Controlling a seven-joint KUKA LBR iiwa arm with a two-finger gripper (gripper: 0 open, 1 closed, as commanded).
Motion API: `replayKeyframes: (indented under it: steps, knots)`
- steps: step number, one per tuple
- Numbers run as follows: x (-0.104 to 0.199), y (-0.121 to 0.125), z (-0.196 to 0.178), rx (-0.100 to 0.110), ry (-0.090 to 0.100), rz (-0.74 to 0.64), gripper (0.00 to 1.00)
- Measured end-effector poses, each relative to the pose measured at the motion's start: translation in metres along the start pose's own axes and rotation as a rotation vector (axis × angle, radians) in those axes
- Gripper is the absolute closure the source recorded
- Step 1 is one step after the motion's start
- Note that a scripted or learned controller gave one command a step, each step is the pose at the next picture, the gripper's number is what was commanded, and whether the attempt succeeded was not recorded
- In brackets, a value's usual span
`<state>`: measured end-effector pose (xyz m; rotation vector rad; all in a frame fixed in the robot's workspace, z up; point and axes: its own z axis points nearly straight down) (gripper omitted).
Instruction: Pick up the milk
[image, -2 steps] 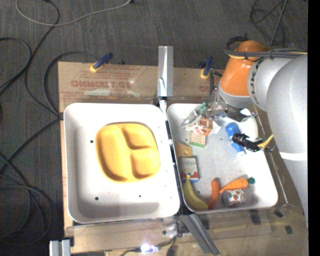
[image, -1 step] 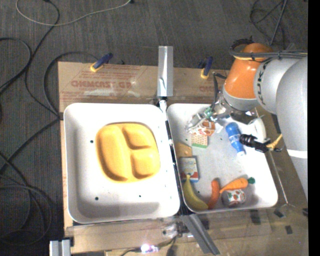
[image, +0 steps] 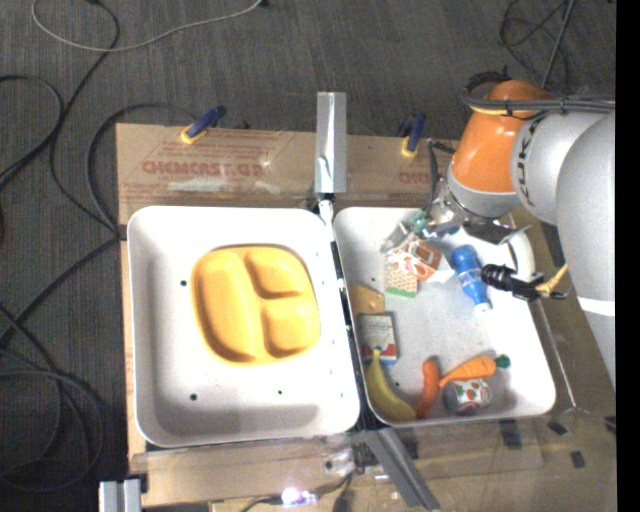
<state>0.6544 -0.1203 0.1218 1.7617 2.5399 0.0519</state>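
Claw (image: 425, 228) hangs over milk (image: 405, 270) (right bin (image: 530, 350)).

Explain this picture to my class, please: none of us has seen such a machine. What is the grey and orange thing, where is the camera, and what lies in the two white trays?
The camera hangs above a bench and looks down at a slant. The grey machine with the orange band is a robot arm reaching in from the right. Its gripper, a two-fingered hand, is down over the far end of the right bin, close to a small milk carton, which it is meant to pick up. Whether it grips anything is too unclear to say.

The left bin holds a yellow divided plate. The right bin holds toy food: the carton, a blue bottle, a banana, a carrot, a small can and a little box.
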Motion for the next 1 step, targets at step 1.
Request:
replayKeyframes:
  steps: [1]
  knots:
    - [0.0939, 0.0037, -0.0635, 0.059, 0.019, 0.100, 1.00]
